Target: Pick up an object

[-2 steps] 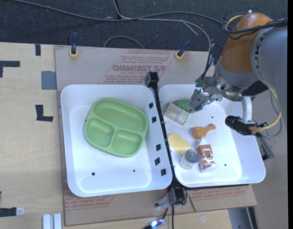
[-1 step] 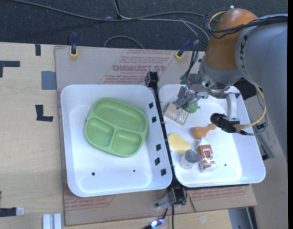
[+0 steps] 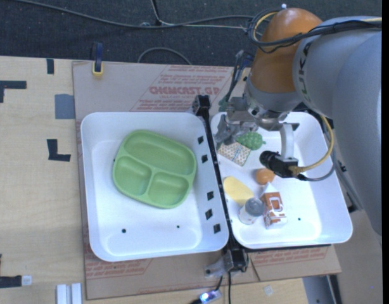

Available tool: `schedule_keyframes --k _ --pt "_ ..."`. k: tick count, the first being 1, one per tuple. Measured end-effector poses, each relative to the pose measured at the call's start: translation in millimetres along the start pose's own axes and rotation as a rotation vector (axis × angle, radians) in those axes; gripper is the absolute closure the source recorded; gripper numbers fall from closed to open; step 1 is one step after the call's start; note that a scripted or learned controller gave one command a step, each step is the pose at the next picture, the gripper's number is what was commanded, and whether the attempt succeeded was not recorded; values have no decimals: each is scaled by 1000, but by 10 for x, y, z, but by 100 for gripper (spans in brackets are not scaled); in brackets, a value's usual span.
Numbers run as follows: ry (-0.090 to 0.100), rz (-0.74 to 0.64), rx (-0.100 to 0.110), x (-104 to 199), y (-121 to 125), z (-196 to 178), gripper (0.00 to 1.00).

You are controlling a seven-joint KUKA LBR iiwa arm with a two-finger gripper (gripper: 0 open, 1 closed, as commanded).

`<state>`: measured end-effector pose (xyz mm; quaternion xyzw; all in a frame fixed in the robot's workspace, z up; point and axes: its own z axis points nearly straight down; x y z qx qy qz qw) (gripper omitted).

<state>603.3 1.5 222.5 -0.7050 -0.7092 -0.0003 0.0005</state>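
My gripper (image 3: 231,129) hangs low over the upper left part of the right bin (image 3: 321,223), directly above a patterned cracker-like square (image 3: 235,152) and a green leafy piece (image 3: 251,140). Its fingers are lost among the metal parts and the objects. Farther down the same bin lie a small orange ball (image 3: 264,176), a yellow wedge (image 3: 237,187), a clear plastic cup (image 3: 251,209) and an orange-and-white packet (image 3: 274,209).
The left bin (image 3: 99,233) holds a green divided plate (image 3: 155,168). A black divider strip (image 3: 211,170) runs between the bins. The arm's orange band (image 3: 283,43) and grey body loom over the right bin's upper right. Cables trail across the dark floor behind.
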Motion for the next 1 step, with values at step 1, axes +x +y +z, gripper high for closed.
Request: schedule_keyframes --k 1 --pt "0 -1 2 571 -105 16 100"
